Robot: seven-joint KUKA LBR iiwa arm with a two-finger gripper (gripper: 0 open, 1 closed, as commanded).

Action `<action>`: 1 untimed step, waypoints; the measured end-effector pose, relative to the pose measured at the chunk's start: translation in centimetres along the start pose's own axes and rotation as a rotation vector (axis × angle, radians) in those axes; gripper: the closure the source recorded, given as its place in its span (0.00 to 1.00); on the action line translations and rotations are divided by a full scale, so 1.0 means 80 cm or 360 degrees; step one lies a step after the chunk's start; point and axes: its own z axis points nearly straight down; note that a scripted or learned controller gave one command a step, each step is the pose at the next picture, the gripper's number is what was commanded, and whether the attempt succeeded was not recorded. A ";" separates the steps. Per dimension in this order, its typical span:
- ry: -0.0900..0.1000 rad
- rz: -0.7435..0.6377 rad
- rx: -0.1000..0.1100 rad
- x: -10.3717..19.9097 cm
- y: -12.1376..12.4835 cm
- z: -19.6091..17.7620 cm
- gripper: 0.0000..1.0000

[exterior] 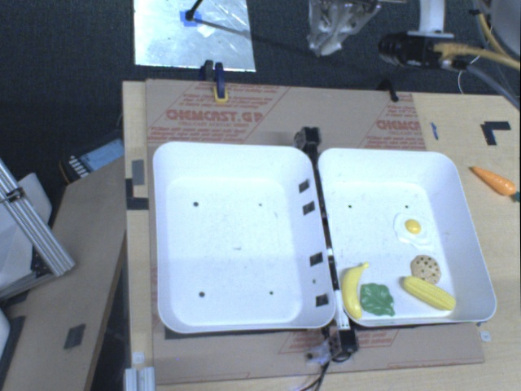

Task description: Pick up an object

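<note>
The right bin [383, 165] holds several toy foods near its front: a yellow banana [352, 290], a green leafy piece [377, 300], a corn cob [428, 293], a brown cookie [425, 267] and a fried egg [413, 228]. My gripper [328, 39] hangs high at the top of the view, above the bench's far edge and well behind the right bin. Nothing shows between its fingertips.
The left bin [232, 157] sits beside the right one, joined by a black hinge strip [319, 218]. An orange carrot [494, 179] lies on the bench outside the right bin. A shiny metal sheet [194, 23] lies at the back left, and a blue and yellow clamp [218, 78] grips the bench edge.
</note>
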 end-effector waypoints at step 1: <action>-0.0005 0.0009 0.0009 0.121 0.038 0.094 1.00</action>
